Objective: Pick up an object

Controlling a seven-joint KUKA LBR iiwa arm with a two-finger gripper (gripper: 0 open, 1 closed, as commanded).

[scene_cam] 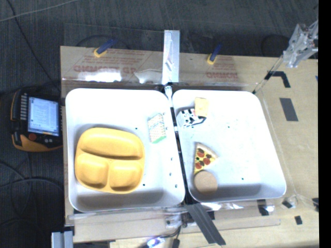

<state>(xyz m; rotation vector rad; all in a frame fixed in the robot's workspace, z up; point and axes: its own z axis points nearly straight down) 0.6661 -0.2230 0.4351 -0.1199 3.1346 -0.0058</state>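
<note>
Beside glossy yellow molded tray (109, 158), flat pizza wedge (204, 158) touches round cookie (206, 181)

1. The wooden bench (302, 154) carries two shallow white bins side by side.
2. The left bin (98, 101) touches the right bin (248, 138).
3. Two yellow clamps (103, 48) sit on its far edge.

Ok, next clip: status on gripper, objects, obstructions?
Yellow divided tray and small patterned card in left bin. Pizza-slice toy, round tan disc, black-and-white item, cream block in right bin. All uncovered.
</note>
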